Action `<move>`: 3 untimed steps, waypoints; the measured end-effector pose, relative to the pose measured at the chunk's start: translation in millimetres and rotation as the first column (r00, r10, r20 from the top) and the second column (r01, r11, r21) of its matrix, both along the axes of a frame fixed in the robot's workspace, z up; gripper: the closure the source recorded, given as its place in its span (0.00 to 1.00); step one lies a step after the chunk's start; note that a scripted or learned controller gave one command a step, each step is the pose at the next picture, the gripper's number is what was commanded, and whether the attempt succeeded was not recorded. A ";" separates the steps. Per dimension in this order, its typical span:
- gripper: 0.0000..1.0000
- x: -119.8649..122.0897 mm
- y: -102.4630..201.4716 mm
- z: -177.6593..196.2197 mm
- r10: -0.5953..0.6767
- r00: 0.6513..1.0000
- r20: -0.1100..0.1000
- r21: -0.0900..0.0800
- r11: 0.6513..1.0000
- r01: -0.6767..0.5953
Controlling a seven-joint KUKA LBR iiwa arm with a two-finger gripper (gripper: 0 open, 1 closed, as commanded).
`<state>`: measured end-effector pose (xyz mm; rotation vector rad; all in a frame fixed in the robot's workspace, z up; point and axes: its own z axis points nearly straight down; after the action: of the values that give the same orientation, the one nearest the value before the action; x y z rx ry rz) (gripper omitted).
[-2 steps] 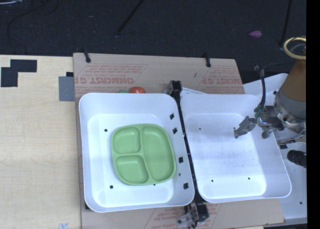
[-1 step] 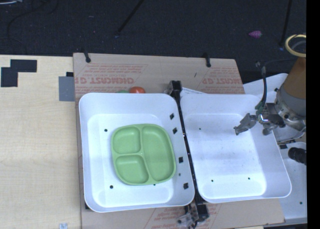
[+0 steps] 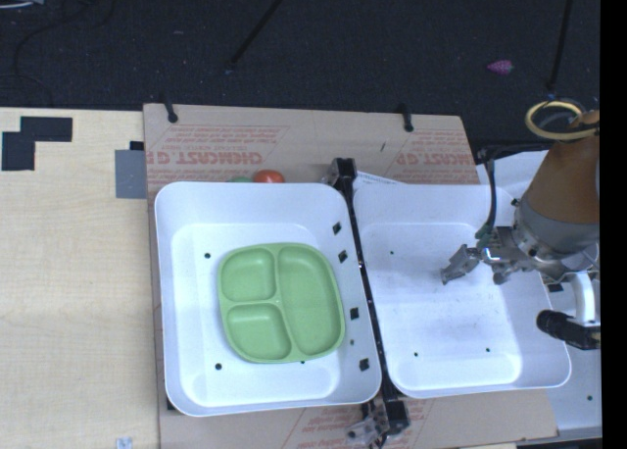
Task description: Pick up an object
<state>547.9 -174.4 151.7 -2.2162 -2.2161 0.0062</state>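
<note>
A light green divided plate [image 3: 281, 301] lies flat in the left bin [image 3: 186, 231], near its middle. My gripper [image 3: 478, 272] hangs over the right side of the right bin [image 3: 441, 374], far from the plate. Its fingers [image 3: 457, 268] stand apart with nothing between them. The grey arm with its orange band [image 3: 568, 182] comes in from the right edge above it.
A small red-orange object [image 3: 267, 177] and a bit of green [image 3: 238, 179] peek out behind the left bin's far rim. A black divider [image 3: 355, 271] runs between the bins. Cardboard [image 3: 294, 143] lies under both bins, and a wooden bench top [image 3: 69, 290] is on the left.
</note>
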 end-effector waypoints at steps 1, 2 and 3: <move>0.00 -4.9 7.9 -61.1 0.000 1.000 0.000 0.000 1.000 0.000; 0.00 -5.6 8.1 -64.5 -0.004 1.000 0.004 -0.001 1.000 0.004; 1.00 -5.3 7.3 -53.4 -0.008 1.000 0.004 -0.001 1.000 0.008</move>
<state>542.6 -167.2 98.3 -2.2269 -2.2101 0.0021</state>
